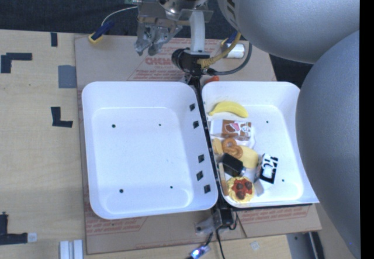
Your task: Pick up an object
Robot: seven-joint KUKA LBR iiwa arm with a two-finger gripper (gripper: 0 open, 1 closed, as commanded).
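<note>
Lying well below the hand [153,41], fingers' state unclear: banana [228,109] in right bin [289,100].

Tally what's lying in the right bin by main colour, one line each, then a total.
Yellow: 2, a banana and a yellow block
White: 1, a printed packet
Tan: 1, a pretzel
Black: 2, a black block and a black-and-white piece
Red and yellow: 1, a small pizza
Total: 7
</note>
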